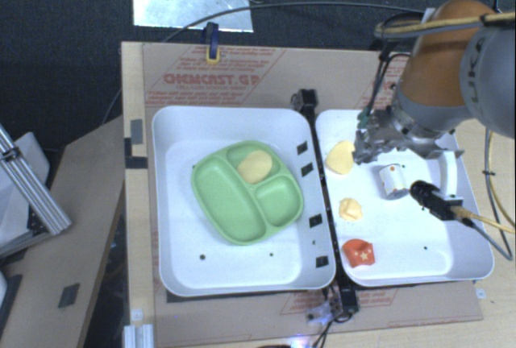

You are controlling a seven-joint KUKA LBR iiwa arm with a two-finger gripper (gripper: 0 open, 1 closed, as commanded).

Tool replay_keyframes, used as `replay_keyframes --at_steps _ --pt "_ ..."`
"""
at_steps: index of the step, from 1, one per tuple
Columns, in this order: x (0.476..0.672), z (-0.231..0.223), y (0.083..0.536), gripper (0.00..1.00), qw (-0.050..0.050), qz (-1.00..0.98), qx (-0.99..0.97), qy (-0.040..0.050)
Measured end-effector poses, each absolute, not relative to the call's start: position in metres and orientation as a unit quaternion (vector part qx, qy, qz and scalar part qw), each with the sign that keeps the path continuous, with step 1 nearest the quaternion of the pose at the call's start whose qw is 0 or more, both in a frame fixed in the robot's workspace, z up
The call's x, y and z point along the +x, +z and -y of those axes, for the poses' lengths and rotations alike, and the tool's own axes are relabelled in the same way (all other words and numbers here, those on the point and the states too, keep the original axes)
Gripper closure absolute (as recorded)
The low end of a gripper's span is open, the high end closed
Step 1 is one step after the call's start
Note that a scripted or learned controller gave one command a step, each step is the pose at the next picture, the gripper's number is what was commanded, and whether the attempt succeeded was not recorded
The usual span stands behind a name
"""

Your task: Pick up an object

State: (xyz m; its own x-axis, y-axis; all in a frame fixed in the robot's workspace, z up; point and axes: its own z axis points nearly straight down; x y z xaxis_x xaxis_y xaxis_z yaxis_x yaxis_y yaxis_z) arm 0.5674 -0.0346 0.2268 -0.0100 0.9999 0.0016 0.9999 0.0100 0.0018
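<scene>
I see my end effector [372,147] low over the right white bin [451,262], just beside a pale yellow lump [340,157]; I can't tell its state. A smaller yellow piece [350,209] and a red object [359,252] lie nearer me. The left white bin [173,258] holds a green divided plastic tray [234,205] carrying a yellow item [255,167].

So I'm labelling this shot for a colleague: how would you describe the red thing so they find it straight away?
Look at the right-hand white bin, the one the arm reaches into. The red block lies near that bin's front left corner, by the divider between the bins. It is the only red item; the two pieces behind it are yellow.
</scene>
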Motion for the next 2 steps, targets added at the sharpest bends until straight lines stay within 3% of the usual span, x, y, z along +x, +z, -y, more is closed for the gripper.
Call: replay_keyframes --at_steps 1,2 --pt "0.585 -0.013 0.217 1.0 0.0 -0.71 0.704 0.0013" --pt "0.59 -0.071 0.217 1.0 0.0 -0.711 0.703 0.0014"
